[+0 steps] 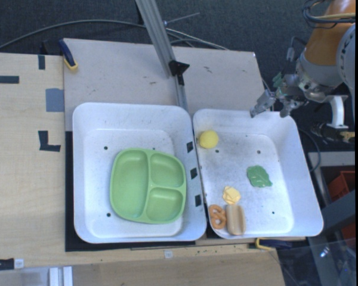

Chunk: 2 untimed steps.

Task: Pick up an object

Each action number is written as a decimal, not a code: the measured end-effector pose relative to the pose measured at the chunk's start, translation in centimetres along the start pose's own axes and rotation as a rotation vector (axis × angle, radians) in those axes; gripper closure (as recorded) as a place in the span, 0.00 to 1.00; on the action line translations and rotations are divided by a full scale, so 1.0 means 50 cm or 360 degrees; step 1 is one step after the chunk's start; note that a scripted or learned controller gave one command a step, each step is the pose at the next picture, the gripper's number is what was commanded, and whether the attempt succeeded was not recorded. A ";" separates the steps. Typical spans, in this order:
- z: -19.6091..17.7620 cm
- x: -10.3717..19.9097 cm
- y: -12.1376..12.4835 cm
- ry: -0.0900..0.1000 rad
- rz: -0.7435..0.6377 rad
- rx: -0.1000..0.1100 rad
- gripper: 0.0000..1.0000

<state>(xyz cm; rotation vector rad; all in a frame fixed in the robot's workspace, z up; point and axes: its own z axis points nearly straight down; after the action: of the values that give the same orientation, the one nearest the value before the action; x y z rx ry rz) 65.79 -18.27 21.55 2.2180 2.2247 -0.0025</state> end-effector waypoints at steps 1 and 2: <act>0.000 0.000 0.000 -0.0001 0.0000 0.0001 0.00; 0.094 0.007 -0.016 0.0001 0.0000 0.0008 0.00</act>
<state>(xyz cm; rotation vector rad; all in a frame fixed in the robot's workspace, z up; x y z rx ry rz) 64.98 -17.94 16.86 2.2211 2.2273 -0.0074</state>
